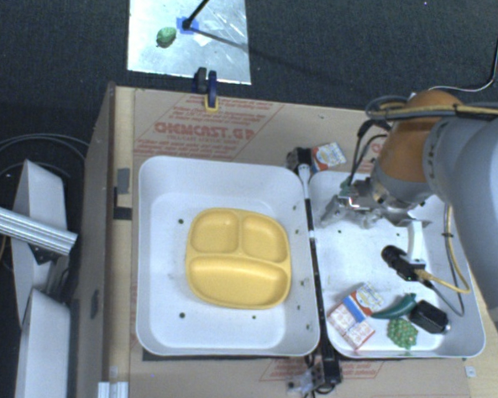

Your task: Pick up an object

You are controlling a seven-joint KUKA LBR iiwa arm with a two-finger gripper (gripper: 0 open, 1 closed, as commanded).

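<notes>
- The gripper [341, 206] sits low in the right bin's [346, 259] far-left corner; how wide it stands I cannot tell.
- A packet [353, 318] and a green ball [402, 331] (mesh, perhaps) lie along its near rim.

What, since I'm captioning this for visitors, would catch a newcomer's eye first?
The yellow divided plate in the middle of the left bin stands out most. Next comes the grey arm with its orange band, reaching over the right bin, whose near end holds a red-and-white packet.
</notes>
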